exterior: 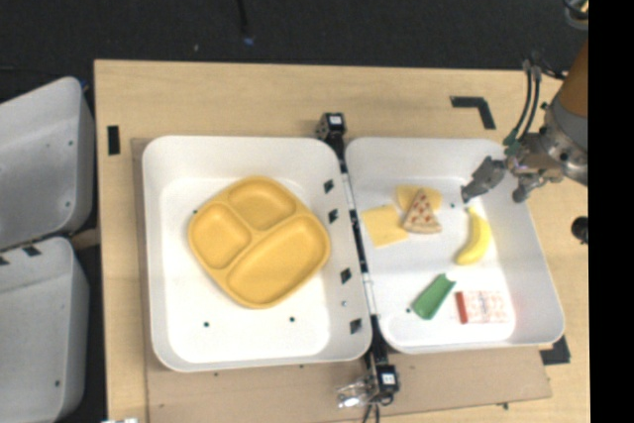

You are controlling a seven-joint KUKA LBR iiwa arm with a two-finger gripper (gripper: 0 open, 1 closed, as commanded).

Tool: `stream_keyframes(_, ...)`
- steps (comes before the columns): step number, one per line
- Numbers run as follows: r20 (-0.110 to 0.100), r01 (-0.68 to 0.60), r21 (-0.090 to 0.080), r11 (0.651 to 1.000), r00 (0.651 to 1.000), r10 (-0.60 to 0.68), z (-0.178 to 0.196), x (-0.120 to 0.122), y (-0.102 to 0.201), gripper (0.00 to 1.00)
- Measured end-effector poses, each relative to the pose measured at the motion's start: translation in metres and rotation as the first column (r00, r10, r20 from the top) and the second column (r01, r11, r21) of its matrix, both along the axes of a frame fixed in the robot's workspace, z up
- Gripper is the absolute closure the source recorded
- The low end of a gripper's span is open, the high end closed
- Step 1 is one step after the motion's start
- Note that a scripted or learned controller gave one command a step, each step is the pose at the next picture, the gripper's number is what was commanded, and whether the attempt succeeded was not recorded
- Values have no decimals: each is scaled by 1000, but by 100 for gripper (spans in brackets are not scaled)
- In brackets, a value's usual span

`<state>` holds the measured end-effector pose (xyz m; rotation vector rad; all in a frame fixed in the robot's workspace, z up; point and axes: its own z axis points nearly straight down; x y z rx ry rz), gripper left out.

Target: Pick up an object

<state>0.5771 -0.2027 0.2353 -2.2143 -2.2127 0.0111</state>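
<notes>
The right bin (525, 312) holds a yellow banana (475, 240), a pizza slice (422, 211) lying on a yellow cheese piece (384, 225), a green block (433, 297) and a small white and red packet (483, 307). My gripper (497, 178) hovers over the bin's upper right part, just above the banana's top end. Its fingers (481, 181) stand apart with nothing between them.
The left bin (163, 312) holds a yellow divided plate (259, 240). Black clips (331, 125) sit on the seam between the two bins. White panels (40, 163) stand at the far left, off the bench.
</notes>
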Motion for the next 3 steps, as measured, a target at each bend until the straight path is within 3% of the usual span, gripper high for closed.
stream_keyframes(1, 10, -3, -3, 1000, 1000, 3, 6, 2, 0, 0)
stream_keyframes(3, 6, 1, -3, 1000, 1000, -1, -96, 17, -7, 0)
